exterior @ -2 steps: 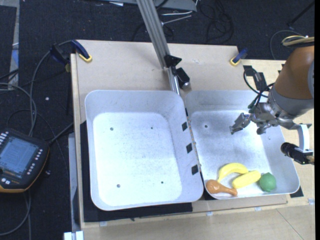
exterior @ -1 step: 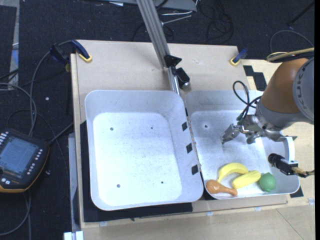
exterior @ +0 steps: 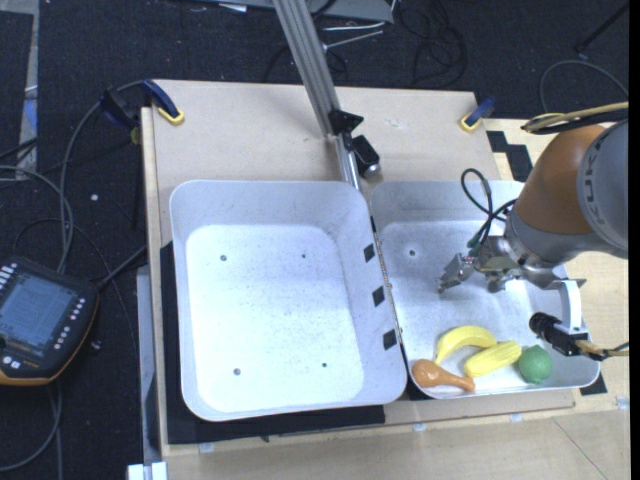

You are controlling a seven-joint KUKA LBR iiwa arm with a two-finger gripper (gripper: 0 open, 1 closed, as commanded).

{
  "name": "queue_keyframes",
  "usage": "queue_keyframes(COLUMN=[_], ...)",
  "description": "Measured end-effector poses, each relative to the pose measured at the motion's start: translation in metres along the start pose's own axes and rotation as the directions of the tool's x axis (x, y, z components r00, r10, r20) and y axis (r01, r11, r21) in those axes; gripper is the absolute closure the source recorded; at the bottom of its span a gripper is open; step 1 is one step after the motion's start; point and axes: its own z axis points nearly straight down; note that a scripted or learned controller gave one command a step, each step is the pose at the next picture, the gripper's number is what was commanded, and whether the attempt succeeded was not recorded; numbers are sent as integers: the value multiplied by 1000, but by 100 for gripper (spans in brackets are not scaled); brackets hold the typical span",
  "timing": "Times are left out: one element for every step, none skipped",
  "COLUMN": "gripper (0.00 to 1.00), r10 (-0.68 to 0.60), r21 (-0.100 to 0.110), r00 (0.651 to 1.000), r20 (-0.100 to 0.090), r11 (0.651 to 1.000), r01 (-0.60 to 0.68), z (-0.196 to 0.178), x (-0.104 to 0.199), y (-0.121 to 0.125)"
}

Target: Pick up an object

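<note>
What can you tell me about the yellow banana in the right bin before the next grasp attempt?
The banana is a smooth, glossy yellow curved piece that looks like plastic toy fruit. It lies flat on the floor of the right bin, near its front edge, arching upward in the view. A second yellow piece lies against its right side, and an orange pear-shaped piece sits just below its left end, close or touching. The gripper is above it in the view, apart from it.

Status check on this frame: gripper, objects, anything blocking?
Gripper above right bin, nothing between fingers. Bananas, lime, orange piece clustered at near edge, untouched. Nothing in the way.
</note>
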Motion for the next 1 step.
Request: queue_keyframes(gripper=[100], r10=[0], r21=[-2], r00=[1000], r20=[0], r11=[1000], r01=[0], z=[-11], x=[0], y=[0])
